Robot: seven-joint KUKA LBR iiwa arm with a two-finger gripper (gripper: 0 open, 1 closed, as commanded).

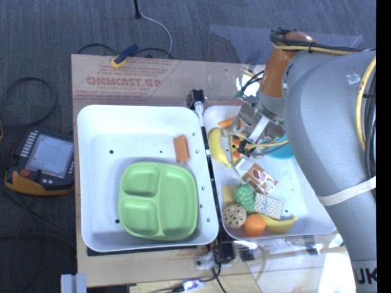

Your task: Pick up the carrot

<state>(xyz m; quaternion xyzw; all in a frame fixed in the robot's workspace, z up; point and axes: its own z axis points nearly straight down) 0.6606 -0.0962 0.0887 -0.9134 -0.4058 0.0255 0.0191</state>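
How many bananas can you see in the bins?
2. One banana lies along the right bin's left wall, near the top. The other banana lies at that bin's bottom, beside an orange. The arm may hide more.

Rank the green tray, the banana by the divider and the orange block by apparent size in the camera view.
1. green tray
2. banana
3. orange block

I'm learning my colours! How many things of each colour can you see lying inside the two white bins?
Green: 2, a light green divided plastic tray and a small green knobbly ball.
Yellow: 2, a curved yellow banana and a second yellow banana.
Orange: 2, a small orange block and a round orange fruit.
Tan: 1, a holed wicker ball.
Total: 7.
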